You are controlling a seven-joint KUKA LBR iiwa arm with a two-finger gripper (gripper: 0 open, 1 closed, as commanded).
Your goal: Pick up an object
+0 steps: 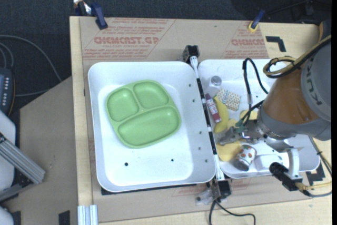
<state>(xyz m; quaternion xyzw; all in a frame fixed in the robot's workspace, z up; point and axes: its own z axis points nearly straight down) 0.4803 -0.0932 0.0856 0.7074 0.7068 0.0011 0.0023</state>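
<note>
Reaching into the right bin [208, 68] near its left wall, claw [231, 136] sits low over yellow objects [225, 116]; finger state cannot tell. Red-labelled tube [211, 106] alongside that wall, print unreadable; patterned cup [244, 157] toward front edge. Left bin [100, 129] holds green divided plate [142, 113]. Bench board [126, 39] reads CHEMCAST.

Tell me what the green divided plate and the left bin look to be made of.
Green divided plate: probably plastic with a matte to satin finish; uniform pale green, soft moulded ridges between its three compartments, no sharp glare.
Left bin: likely thin moulded plastic, smooth and slightly glossy; plain white, with rounded corners and a rolled rim.
</note>
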